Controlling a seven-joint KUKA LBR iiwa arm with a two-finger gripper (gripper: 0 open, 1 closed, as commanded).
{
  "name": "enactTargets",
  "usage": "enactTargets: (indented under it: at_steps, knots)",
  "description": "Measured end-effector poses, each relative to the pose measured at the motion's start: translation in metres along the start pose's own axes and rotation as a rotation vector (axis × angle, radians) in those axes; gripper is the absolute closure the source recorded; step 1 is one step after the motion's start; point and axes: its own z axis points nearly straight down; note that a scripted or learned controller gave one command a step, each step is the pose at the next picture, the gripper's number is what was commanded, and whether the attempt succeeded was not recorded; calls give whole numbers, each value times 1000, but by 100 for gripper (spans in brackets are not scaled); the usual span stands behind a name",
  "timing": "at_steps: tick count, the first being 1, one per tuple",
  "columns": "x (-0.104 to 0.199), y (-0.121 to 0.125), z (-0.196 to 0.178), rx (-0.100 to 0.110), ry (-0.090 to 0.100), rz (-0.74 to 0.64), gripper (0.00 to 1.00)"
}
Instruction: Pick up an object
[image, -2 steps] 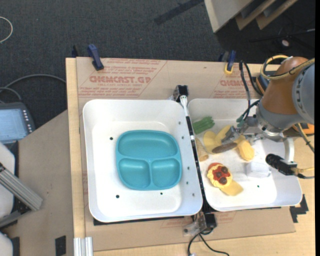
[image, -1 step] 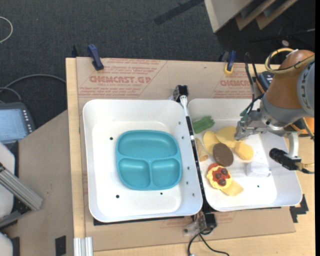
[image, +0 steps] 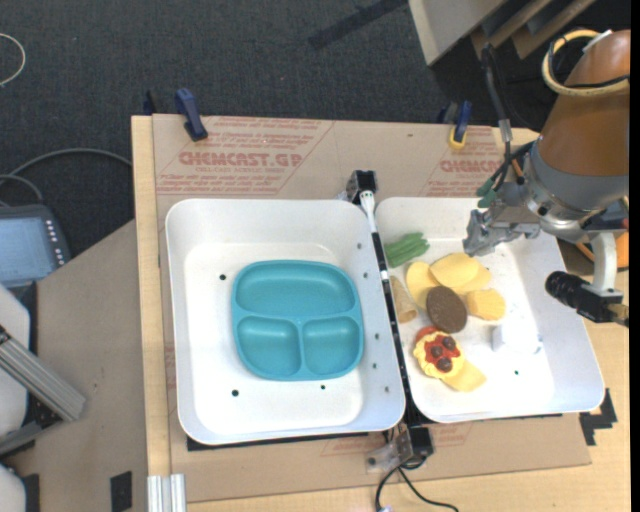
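Toy food (image: 452, 312) clustered just beside divided plate (image: 297, 319).

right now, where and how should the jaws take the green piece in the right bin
Grip the green piece across its narrow width near its middle, coming straight down from above. It looks long and flat, lying slanted near the right bin's left wall, apart from the yellow food pile. Its long sides look free, though the wall side seems tighter. The gripper sits just to its right.
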Motion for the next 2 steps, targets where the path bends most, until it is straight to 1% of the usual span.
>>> enactTargets:
  at_steps: [1,2]
  knots:
    - [84,6,22,17,1,0,100]
    - [46,11,-44,8,-4,12,100]
